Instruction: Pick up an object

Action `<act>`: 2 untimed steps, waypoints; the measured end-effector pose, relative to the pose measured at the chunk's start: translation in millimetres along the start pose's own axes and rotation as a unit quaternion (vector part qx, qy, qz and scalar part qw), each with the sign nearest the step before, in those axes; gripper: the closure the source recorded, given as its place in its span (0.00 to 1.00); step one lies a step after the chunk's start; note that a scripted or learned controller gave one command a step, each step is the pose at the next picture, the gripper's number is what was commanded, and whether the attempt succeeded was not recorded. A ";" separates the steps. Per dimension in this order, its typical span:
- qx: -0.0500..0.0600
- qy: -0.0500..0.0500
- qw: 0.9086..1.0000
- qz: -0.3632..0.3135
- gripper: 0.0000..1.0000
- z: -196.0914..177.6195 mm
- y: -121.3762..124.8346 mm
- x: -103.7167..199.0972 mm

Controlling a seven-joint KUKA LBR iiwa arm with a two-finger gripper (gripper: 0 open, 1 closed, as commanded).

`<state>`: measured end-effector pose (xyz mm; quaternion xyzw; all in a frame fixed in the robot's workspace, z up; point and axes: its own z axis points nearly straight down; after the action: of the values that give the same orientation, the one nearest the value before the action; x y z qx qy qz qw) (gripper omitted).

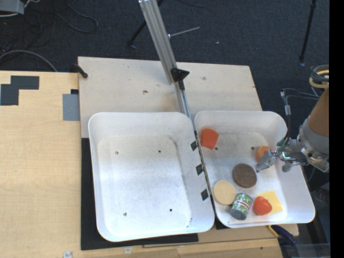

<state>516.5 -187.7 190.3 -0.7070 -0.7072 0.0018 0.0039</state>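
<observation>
**Gripper low over the right bin's far side, next to a small orange piece**

The gripper [275, 159] sits at the right side of the right bin [294, 208], its metal fingers pointing left; whether they are spread or pressed together cannot be told at this size. Just beside the fingertips, touching or nearly so, lies a small orange object [262, 152], not visibly between the fingers. Below-left of it rests a dark brown disc [244, 175], then a tan disc [224, 192] close to the divider. A green-labelled can [241, 206] lies tilted beside a red tomato-like piece [262, 205], which sits on a yellow wedge [274, 200]. An orange cup [209, 138] stands near the bin's upper left corner. The left bin [107, 144] adjoins it.
</observation>
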 end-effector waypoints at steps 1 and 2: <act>-0.003 -0.001 1.000 0.001 0.00 -2.3 1.0 -0.5; 0.000 0.000 1.000 0.000 0.00 41.1 1.9 -0.6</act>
<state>518.0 -188.2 149.1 -0.7071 -0.7071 0.0016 0.0036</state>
